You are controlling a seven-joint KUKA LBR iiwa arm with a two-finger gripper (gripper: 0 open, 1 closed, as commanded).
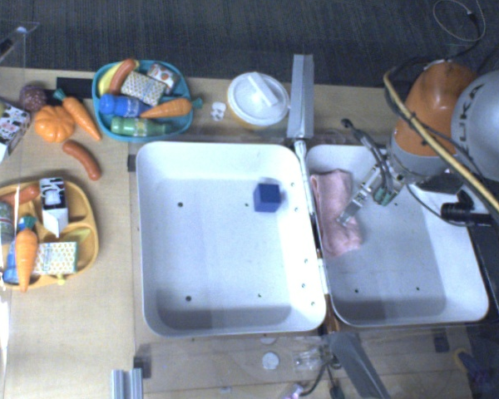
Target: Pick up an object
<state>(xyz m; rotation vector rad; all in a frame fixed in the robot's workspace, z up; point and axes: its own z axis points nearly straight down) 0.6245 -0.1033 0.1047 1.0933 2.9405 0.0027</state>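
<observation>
A pink cloth [335, 214] lies crumpled along the left wall of the right bin [416, 289]. My gripper [350, 214] reaches down from the upper right, and its tip is over the cloth's right edge, touching or just above it. A small blue cube [268, 196] sits in the upper right part of the left bin [200, 281], apart from the gripper.
A metal divider post [300, 98] stands behind the seam between the bins. On the bench at left are a blue bowl [141, 98] and a yellow tray [37, 235] of toy food, loose toy vegetables, and a white lidded cup [257, 98]. Cables hang by the arm.
</observation>
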